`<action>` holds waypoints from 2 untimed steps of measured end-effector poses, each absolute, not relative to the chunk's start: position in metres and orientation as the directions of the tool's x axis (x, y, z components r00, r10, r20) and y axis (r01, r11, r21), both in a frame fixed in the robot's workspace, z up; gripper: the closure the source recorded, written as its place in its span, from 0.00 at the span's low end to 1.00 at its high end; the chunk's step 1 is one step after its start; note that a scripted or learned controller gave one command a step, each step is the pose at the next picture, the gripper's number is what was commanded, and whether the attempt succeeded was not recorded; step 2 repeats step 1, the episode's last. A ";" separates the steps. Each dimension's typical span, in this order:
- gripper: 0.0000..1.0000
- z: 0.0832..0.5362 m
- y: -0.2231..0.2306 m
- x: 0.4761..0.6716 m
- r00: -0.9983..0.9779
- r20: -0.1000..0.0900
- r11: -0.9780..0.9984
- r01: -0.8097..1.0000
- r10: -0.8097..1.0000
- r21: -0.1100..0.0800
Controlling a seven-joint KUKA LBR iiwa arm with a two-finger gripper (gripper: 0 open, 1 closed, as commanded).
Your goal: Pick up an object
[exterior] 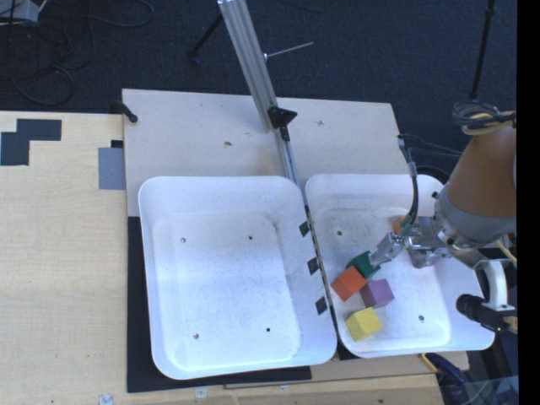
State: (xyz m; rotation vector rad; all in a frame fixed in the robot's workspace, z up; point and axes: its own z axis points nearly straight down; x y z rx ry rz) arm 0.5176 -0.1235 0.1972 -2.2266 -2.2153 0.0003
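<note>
1. Nearest the lens: yellow block (pixel 364 322), low in the right bin (pixel 422 332).
2. Left bin (pixel 169 226) alongside.
3. Orange block (pixel 348 283), green block (pixel 364 265) and purple block (pixel 378 293) clustered just above.
4. Gripper (pixel 381 254) touching the green block; grip impossible to tell.

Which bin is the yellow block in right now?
In the right bin: the yellow block lies on its floor near the front, beside the purple block.
</note>
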 end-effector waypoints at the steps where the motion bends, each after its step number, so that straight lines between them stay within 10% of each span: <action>1: 0.00 0.091 -0.097 0.565 -0.001 0.000 0.001 1.000 1.000 -0.001; 2: 0.00 0.091 -0.097 0.565 -0.001 0.000 0.001 1.000 1.000 -0.001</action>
